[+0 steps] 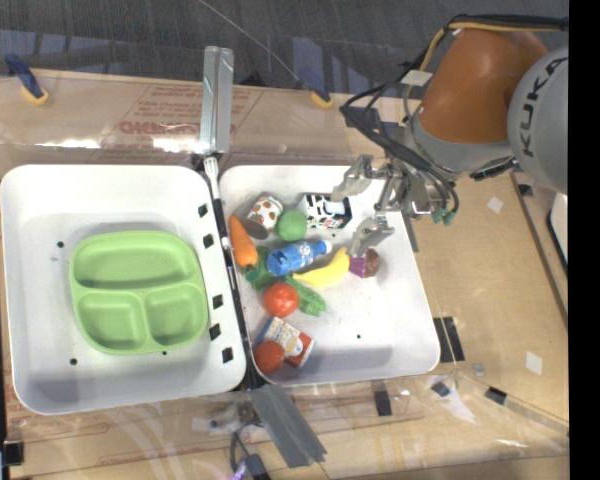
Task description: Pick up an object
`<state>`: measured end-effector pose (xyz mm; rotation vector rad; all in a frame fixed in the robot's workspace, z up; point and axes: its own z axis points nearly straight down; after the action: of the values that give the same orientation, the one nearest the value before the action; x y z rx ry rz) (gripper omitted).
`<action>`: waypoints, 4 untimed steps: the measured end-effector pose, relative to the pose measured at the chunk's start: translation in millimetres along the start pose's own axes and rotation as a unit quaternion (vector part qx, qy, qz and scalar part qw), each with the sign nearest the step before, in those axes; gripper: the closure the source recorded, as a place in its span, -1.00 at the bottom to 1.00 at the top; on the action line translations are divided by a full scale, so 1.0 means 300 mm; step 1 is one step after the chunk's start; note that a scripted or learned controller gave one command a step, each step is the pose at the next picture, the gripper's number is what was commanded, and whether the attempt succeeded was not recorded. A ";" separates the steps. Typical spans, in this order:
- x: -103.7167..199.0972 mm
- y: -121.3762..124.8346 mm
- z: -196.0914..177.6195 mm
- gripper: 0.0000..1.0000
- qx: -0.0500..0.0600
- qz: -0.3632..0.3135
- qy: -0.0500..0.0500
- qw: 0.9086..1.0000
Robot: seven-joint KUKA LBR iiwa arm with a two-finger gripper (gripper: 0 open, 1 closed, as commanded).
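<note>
Since the gripper [370,200], fingers spread and holding nothing, hangs just above the small purple plastic eggplant [364,263], a straight descent with the fingers straddling it suits best.

One fixed camera above the bench [480,298], looking down at a slant, both white bins [20,268] mid-frame, arm [480,78] entering upper right

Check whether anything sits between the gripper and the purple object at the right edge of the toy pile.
Nothing visible does. The gripper hangs in the right bin right above the purple object, which lies at the pile's open edge; only the banana touches its left side.
</note>
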<state>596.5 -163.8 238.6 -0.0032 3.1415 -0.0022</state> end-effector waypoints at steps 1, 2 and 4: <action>0.009 0.005 0.484 -1.00 -0.001 -0.025 0.001 1.000; 0.099 0.201 0.486 -1.00 -0.001 -0.091 -0.001 0.996; 0.063 0.207 0.480 -1.00 0.003 -0.181 -0.002 0.984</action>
<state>577.4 -101.8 94.4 -0.5700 3.0853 -0.0126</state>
